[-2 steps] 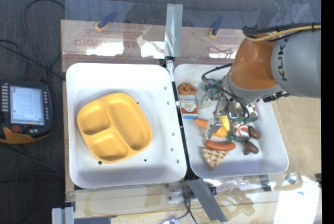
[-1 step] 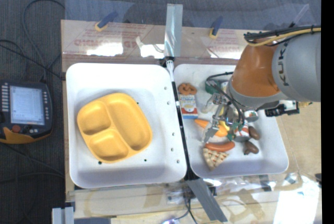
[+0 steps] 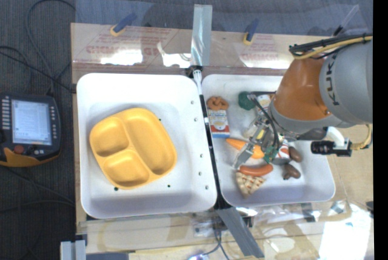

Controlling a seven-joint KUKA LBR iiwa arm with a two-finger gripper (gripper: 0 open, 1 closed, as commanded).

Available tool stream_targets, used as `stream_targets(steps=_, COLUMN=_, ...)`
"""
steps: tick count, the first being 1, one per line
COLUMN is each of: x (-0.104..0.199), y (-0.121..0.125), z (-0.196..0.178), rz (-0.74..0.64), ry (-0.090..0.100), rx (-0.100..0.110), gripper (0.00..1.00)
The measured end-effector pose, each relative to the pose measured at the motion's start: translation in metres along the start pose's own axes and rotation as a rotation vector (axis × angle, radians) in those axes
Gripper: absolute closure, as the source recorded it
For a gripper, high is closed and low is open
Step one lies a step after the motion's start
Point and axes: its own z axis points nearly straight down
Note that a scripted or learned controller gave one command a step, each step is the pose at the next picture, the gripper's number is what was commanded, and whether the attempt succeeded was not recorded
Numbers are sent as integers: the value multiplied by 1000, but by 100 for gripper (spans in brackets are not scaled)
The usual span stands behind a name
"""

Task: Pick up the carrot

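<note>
We see 2 bins on the bench; the left bin (image 3: 91, 92) carries a yellow tray (image 3: 132, 146), and the right bin (image 3: 321, 189) holds the toy food. The carrot (image 3: 237, 144) lies near the middle of the right bin, toward its left wall, with its orange tip pointing at that wall and its thick end running under the gripper (image 3: 257, 145). The gripper hangs low over that thick end, the arm (image 3: 321, 89) reaching in from the bin's right side. We cannot tell whether it is open or closed, nor whether it touches the carrot. A hot dog (image 3: 257, 170) sits just beside the carrot toward the bin's front edge, with a waffle slice (image 3: 248, 183) in front of that; a carton (image 3: 218, 119) stands toward the back-left corner. To do this step well, we judge the grasp should close across the carrot's thicker part, square to its length, keeping clear of the hot dog, then lift straight up.
</note>
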Motion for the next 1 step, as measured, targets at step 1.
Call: stream_targets(steps=1, x=4, y=7, z=0, rz=140, ry=-1, rx=4, gripper=0)
